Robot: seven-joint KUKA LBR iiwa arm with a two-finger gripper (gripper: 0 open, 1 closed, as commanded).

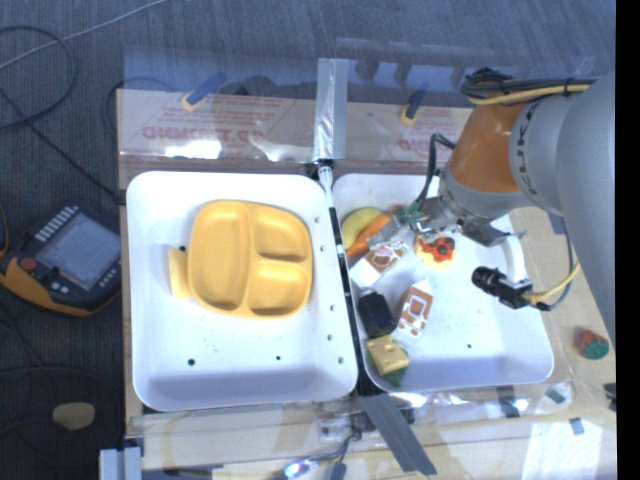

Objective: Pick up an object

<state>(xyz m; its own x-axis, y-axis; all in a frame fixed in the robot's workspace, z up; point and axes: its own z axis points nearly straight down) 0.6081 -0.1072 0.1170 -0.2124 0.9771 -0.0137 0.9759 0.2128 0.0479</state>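
In right bin [520, 358], upper left part: gripper [425, 230] low over clutter, grip state cannot tell. Small orange toy [437, 249] just below-right of it; carton [385, 256] just left, long axis slanting toward the wrist.

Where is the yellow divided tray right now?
The yellow tray lies flat in the left bin, near its middle, with its right edge close to the wall shared with the right bin.
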